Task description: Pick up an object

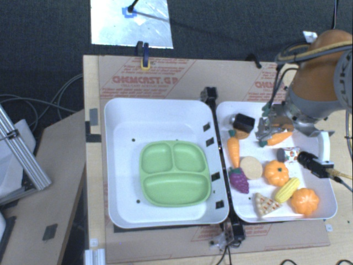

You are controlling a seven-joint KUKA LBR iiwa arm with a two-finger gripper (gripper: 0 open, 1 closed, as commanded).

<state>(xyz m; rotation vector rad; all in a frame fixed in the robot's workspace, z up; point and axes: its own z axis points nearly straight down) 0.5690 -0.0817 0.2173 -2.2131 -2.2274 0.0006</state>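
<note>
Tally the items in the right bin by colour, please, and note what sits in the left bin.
Right bin:
Orange: 4 (two carrots, two pumpkins)
Yellow: 1 (corn)
Purple: 1 (grapes)
Beige: 2 (round piece, pizza slice)
Black: 1 (block)
Total: 9
Left bin: 1 green divided plate

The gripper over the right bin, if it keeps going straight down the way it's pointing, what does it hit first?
Most likely the small orange carrot lying just under the gripper, then the right bin floor. Depth is hard to judge from this slanted view, so it could land just beside it.
</note>
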